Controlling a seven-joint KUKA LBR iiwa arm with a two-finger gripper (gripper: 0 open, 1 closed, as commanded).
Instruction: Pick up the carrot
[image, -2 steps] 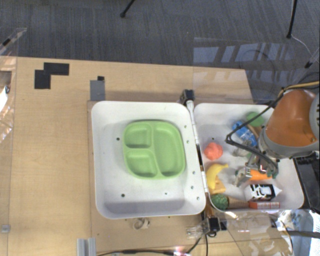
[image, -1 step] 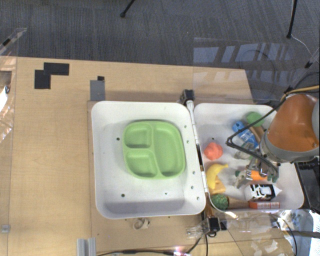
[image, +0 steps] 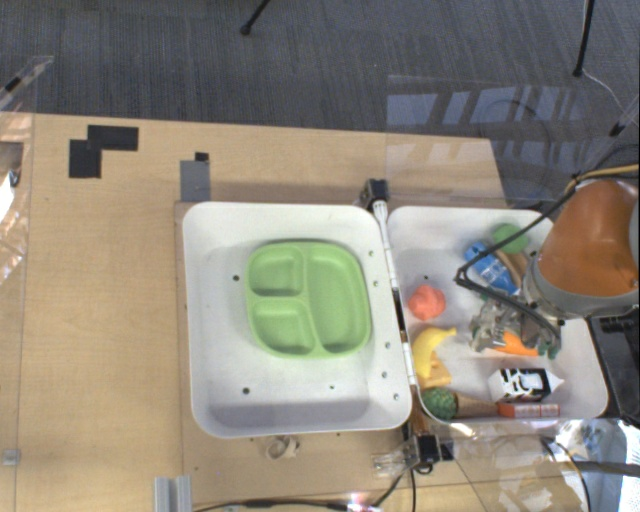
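The carrot (image: 520, 345) is a small orange piece lying in the right bin (image: 440, 235), toward its right side. My gripper (image: 497, 330) hangs directly over it, coming down from the grey arm with the orange band (image: 595, 250). The metal gripper body covers the carrot's left end, so only the orange right part shows. I cannot make out whether the carrot is gripped or just lies beneath the gripper.
The right bin also holds a salmon-red lump (image: 427, 300), a banana (image: 432, 350), a green round item (image: 438, 403), a black-and-white box (image: 525, 382), a red marker (image: 527, 409) and a blue item (image: 488, 270). A green divided plate (image: 305, 298) sits in the left bin (image: 215, 400).
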